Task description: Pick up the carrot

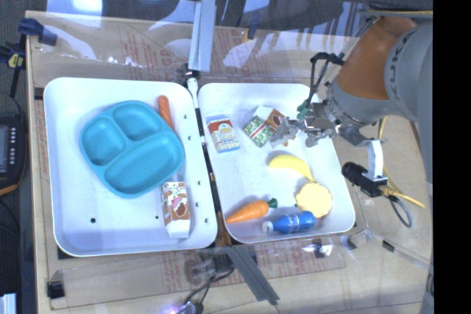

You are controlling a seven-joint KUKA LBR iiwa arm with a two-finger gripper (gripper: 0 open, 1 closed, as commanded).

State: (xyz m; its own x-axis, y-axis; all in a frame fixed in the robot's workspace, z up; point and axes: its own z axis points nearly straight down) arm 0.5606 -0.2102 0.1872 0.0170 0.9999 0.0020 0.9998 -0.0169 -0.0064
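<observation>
The carrot [249, 212], orange with a small green top, lies on its side near the front edge of the right bin [243, 173]. Its tip points left. My gripper [304, 127] hangs over the far right part of the same bin, next to a green and red carton [265, 126]. It is well behind the carrot and apart from it. Nothing shows between the gripper and the carrot except a yellow banana [291, 165].
A blue bottle [291, 222] lies just right of the carrot, with a yellow round piece [314, 198] above it. A small carton [223, 134] sits at the right bin's left side. The left bin [66, 202] holds a blue divided plate [132, 147], a milk carton [175, 208] and an orange stick [165, 112].
</observation>
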